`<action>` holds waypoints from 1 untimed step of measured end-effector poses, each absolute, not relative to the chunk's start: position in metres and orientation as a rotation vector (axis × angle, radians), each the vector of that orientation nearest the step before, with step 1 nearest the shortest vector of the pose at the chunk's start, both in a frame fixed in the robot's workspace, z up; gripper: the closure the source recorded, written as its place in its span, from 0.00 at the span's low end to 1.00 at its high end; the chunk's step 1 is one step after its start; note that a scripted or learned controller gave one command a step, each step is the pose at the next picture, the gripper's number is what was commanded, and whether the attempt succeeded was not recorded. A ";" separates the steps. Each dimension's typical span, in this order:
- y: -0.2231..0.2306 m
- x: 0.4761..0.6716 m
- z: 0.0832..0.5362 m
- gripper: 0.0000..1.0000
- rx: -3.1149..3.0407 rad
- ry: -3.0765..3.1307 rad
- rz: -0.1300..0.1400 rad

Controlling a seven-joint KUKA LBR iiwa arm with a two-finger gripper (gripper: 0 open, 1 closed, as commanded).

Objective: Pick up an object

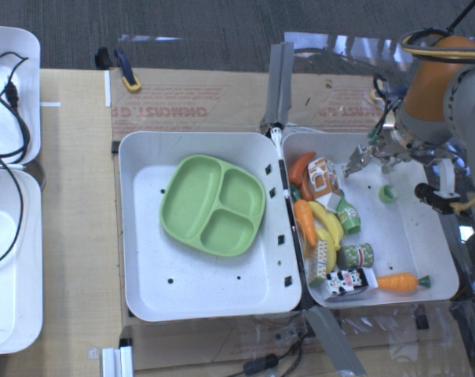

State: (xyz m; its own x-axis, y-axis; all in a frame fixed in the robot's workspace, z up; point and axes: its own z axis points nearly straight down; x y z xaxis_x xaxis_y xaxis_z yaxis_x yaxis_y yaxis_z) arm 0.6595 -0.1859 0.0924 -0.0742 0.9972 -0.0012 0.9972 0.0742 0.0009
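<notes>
Bins sit side by side on the bench: the left bin [143,289] holds a green plate [213,205] with three compartments, lying flat near the middle, and the right bin [425,250] holds all the small goods. The arm [441,77] comes in from the right over the far corner of the right bin, and its claw [372,160] hangs above the bin's far end. The fingers look spread apart, with nothing between them, though they are thin and partly lost against the white floor.

The goods lie mostly in a column along the right bin's left wall. A carton [322,177] with an orange thing tucked behind it sits at the far end, just left of the claw and nearest to it. Below that come a carrot [304,220], a banana [330,225] and a small green carton [348,215], crowded and touching. Nearer the front edge lie a green can [356,255] on its side and a black-and-white box [347,281]. A second carrot [400,282] lies alone by the front wall, its long axis running left to right across the bin, well apart from the claw. A small green piece [388,194] rests on bare floor just below the claw.

I judge the pick not yet begun. The carton is the closest target, a short way left and down from the claw; the lone carrot would be the cleaner grasp, with the fingers closing across its width.
</notes>
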 end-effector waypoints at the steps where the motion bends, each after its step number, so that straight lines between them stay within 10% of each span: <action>1: -0.215 0.611 0.093 0.00 2.040 2.396 0.011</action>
